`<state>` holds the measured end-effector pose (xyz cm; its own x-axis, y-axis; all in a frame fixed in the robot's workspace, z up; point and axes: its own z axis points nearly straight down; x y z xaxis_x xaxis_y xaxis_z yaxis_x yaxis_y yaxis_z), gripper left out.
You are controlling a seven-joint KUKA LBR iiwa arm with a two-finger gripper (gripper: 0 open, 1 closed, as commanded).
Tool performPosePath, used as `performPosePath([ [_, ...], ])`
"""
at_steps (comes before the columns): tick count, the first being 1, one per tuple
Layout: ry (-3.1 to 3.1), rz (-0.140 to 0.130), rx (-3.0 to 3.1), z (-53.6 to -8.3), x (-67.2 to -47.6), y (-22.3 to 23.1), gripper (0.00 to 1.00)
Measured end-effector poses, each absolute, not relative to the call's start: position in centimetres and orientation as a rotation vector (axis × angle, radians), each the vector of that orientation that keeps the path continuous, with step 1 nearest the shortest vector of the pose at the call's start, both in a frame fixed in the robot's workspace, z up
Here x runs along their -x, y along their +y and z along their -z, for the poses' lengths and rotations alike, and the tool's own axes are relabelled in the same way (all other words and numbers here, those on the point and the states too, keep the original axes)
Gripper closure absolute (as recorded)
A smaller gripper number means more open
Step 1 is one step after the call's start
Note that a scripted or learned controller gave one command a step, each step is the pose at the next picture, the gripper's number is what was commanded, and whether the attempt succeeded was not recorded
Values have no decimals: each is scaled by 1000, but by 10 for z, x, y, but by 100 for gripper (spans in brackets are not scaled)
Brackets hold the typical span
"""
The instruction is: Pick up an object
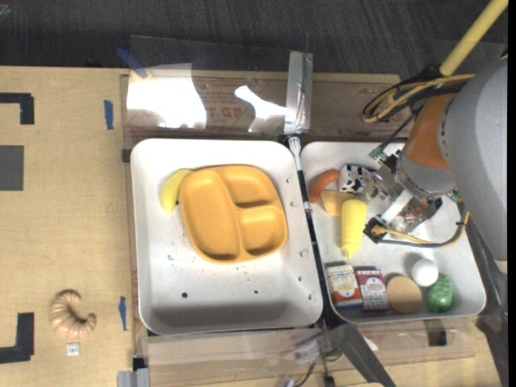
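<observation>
Over right bin, gripper sits nr yellow bottle; fingers lost in clutter, grip state can't tell.

My view is evenly bright; glare whitens the clear sheet at upper left, and detail is soft.

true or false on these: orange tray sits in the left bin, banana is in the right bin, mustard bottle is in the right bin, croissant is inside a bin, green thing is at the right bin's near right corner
1. The orange divided tray sits in the left bin. True.
2. The banana is in the right bin. False: it lies in the left bin, at the tray's left edge.
3. The yellow mustard bottle is in the right bin. True.
4. The croissant is inside a bin. False: it lies on the bench, left of both bins.
5. The green object is at the right bin's near right corner. True.
</observation>
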<state>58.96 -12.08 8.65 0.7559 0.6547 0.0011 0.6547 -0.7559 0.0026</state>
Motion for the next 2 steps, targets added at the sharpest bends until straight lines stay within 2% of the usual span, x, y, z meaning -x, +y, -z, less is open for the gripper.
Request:
performPosePath([
  [1,740,-2,-3053,-87,-586,-92,0],
  [2,744,-5,-3051,-98,-587,-91,100],
])
